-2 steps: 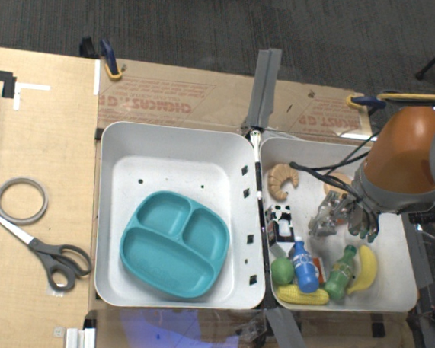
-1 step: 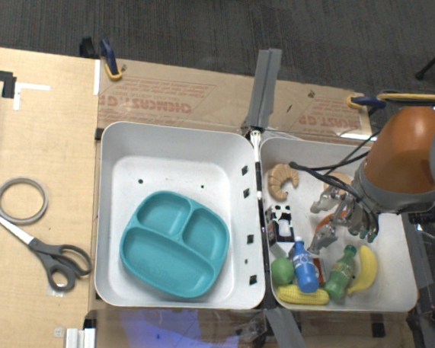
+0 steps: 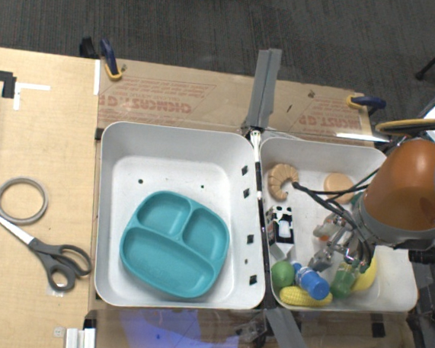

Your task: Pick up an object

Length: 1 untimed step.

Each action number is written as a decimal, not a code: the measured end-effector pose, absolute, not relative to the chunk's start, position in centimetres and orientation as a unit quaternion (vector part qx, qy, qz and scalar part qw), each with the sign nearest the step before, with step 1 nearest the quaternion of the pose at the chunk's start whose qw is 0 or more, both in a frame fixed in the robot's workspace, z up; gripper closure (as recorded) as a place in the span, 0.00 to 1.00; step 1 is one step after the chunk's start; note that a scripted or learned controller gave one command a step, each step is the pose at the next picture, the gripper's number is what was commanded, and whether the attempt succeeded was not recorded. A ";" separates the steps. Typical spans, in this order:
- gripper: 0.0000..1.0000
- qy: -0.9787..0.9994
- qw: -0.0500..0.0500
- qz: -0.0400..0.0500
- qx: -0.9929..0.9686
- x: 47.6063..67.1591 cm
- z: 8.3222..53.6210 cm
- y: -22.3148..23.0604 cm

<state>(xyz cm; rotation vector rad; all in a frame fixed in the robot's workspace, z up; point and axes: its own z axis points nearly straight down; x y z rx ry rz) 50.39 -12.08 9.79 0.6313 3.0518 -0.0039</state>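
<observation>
Claw (image 3: 337, 257) low in right white bin (image 3: 389, 301), above blue plastic bottle (image 3: 312, 283) and green ball (image 3: 283, 274); grip state unclear.

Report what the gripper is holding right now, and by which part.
Cannot be told. The gripper is low in the right bin over the blue bottle and green toy, but no grasp shows.

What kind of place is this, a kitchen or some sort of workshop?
Most likely a robotics lab bench: a robot arm reaches into white bins of toy food, with tape and scissors alongside.
</observation>
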 end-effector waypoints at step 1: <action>0.00 0.975 0.002 -0.001 0.224 56.6 9.2 -9.5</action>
